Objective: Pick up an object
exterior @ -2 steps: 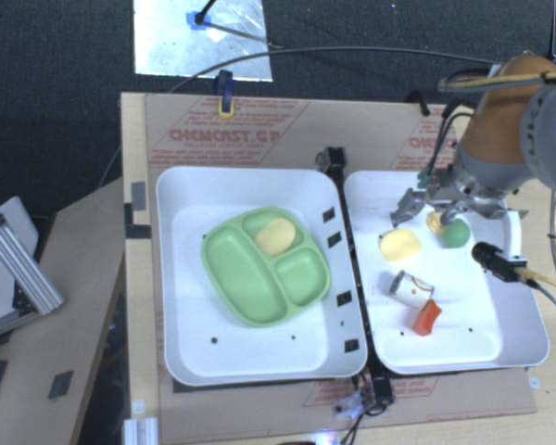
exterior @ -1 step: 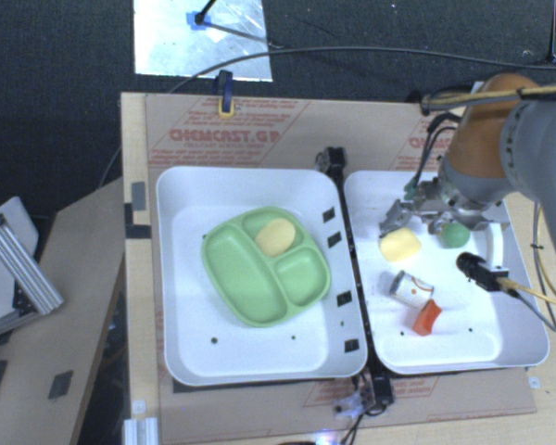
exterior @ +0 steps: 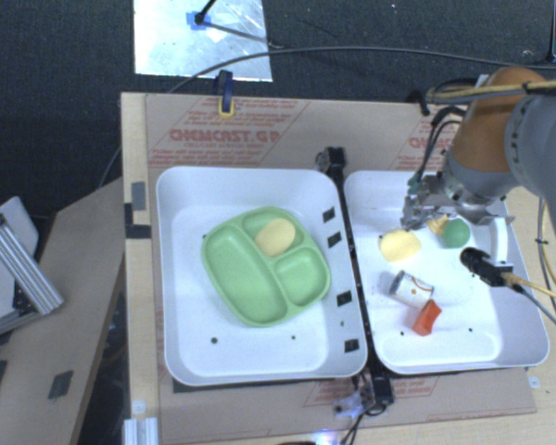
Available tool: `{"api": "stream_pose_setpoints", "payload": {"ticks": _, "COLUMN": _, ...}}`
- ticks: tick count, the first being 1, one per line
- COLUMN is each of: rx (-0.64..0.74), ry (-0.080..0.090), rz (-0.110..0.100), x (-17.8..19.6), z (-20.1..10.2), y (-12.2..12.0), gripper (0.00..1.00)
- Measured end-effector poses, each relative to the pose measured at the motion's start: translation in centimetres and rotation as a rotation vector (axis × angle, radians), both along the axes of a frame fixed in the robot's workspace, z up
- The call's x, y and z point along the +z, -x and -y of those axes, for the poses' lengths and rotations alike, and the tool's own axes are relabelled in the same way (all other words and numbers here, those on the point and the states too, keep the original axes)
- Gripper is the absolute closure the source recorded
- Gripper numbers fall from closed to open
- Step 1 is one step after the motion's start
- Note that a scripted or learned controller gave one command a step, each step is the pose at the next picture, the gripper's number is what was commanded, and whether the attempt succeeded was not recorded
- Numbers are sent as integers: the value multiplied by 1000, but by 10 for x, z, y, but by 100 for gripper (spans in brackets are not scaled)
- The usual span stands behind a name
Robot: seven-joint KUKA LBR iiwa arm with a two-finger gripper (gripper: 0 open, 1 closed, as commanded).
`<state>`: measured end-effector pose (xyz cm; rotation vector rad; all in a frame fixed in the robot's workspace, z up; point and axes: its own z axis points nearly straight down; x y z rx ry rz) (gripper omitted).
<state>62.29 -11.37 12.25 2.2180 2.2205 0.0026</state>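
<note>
Where the grey arm [exterior: 537,146], banded in smooth orange above the wrist, reaches in from the right, its gripper [exterior: 415,213] hangs low over the back left part of the right bin [exterior: 473,355]. That bin is a shallow white plastic tray with rounded corners and a faintly glossy floor. How far the gripper is open cannot be told from this slant, nor whether it has hold of anything.

Just in front of the gripper, very close under it, lies a pale yellow lump [exterior: 400,245], rounded and matte, shaped rather like a lemon. Just beside the gripper, on the arm's side, sits a small green ball [exterior: 456,233] with a smooth skin.

Nearer the front of the same bin, apart from both, a short white cylinder [exterior: 410,288] lies on its side, darker grey at one end. An orange-red block [exterior: 427,317], angular and hard-edged, rests tilted just in front of it.

The left bin [exterior: 190,341], of the same moulded white plastic, holds a light green divided plate [exterior: 246,290]. The plate is a soft-cornered oblong set at a slant, with one long compartment and two small ones. A yellow rounded piece [exterior: 276,236], egg-like in outline, lies in the rear small compartment.

Both bins stand on a brown cardboard sheet [exterior: 224,137] printed with red lettering.
</note>
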Motion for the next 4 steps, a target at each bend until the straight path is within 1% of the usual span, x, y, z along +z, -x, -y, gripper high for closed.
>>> {"api": "stream_pose_setpoints", "payload": {"ticks": 2, "rx": 1, "ry": 1, "rz": 5, "x": 126, "z": 13, "y": 1, "gripper": 100}}
{"api": "stream_pose_setpoints", "payload": {"ticks": 3, "rx": 3, "ry": -1, "rz": 0, "x": 129, "z": 13, "y": 0, "gripper": 100}}
{"api": "stream_pose_setpoints", "payload": {"ticks": 4, "rx": 8, "ry": -2, "rz": -1, "x": 130, "z": -38, "y": -6, "gripper": 100}}
